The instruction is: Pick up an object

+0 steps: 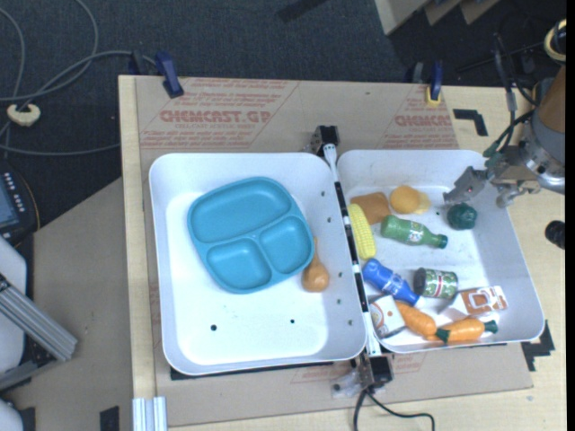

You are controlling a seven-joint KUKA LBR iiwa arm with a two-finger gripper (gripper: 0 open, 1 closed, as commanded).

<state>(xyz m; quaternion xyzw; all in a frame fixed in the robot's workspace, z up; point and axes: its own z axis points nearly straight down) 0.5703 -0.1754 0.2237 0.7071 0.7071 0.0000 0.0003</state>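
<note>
Two bins; gripper (486, 182) above right bin (521, 268), fingers spread, holding nothing. Green bottle (411, 232) lies flat, neck pointing right. Board (269, 106) reads "CHEMCAST GP".

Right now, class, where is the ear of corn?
The corn lies in the right bin, along its left wall, beside the green bottle.

Dark green ball (462, 215) in right bin (512, 241)
</note>
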